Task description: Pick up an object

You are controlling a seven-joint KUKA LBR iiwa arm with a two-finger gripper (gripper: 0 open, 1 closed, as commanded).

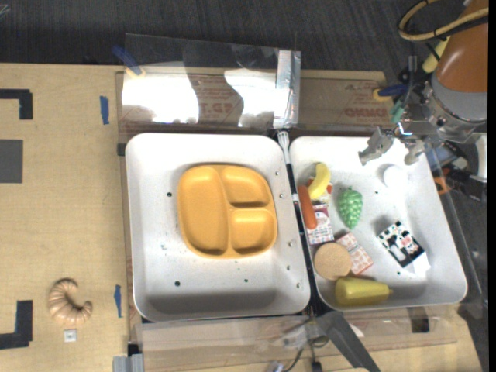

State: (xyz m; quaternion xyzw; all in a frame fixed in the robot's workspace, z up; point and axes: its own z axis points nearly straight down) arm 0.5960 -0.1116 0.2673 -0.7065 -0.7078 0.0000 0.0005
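Note:
My gripper (394,150) hangs over the far right corner of the right bin (446,231), open, with nothing between its fingers. Below it in that bin lie a yellow banana (319,180), an orange carrot-like stick (308,206), green grapes (351,207), a black-and-white box (401,243), a round tan disc (333,260), a yellow oblong piece (360,290) and small patterned packets (354,252). The nearest things are the banana and the grapes, to the gripper's lower left.
The left bin (147,208) holds a yellow divided plate (227,209). A toy croissant (70,301) lies on the bench at the lower left. A clear plastic sheet (209,91) stands behind the bins. Cables (434,18) loop above the wrist.

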